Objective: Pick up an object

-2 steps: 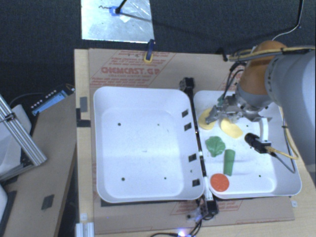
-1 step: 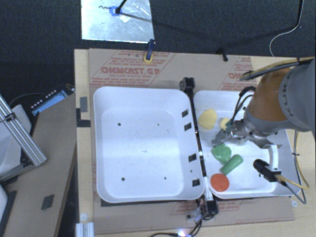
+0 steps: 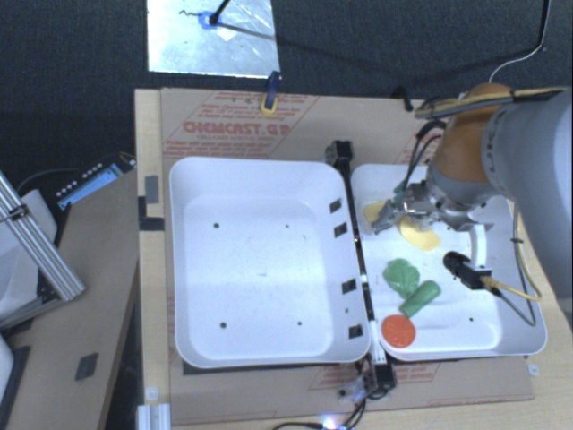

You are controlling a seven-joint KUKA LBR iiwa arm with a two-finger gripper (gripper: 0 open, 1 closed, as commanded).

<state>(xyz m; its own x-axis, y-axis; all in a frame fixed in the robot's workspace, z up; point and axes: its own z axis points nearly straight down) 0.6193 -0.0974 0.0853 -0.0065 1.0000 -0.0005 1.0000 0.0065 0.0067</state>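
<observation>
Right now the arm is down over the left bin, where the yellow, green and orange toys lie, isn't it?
Not quite: it is the right bin. The camera view shows the arm low over that bin, with the yellow toys, green toys and orange toy in it.

The bench [image 3: 107, 267] carries a printed cardboard sheet [image 3: 237, 124]; two white bins [image 3: 260, 173] sit side by side on it.

Yellow [image 3: 417, 235], green [image 3: 410, 285] and orange [image 3: 398, 331] objects lie in the right bin [image 3: 515, 334].
</observation>
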